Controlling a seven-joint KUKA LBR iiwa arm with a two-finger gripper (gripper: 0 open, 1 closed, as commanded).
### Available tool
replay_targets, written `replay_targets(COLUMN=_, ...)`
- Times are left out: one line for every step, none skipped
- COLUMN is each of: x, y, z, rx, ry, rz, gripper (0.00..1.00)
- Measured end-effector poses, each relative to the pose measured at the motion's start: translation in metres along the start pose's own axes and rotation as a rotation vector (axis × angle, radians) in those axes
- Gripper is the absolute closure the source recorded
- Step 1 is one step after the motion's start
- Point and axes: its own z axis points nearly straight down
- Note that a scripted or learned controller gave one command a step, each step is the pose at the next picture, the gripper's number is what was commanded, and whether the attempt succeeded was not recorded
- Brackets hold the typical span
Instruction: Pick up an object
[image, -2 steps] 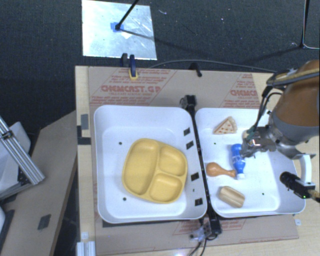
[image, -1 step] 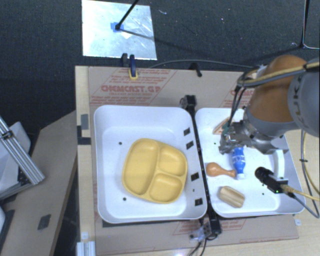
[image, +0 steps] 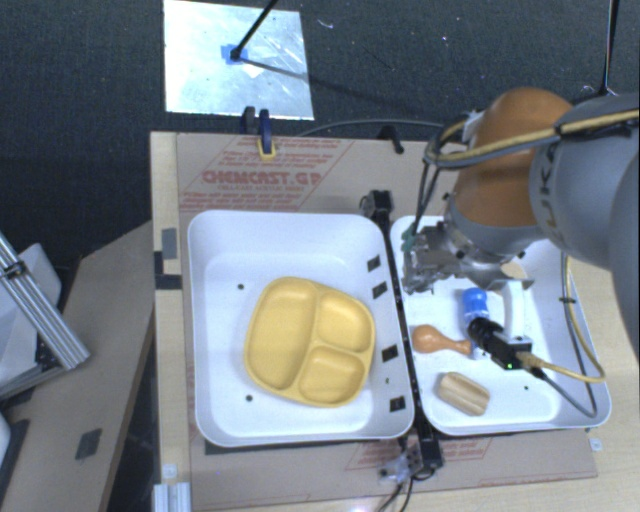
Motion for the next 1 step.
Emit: replay_targets(x=0.0495, y=0.0097, z=-0.0079, rx=0.001, ry=0.000, rz=0.001, gripper=1.00)
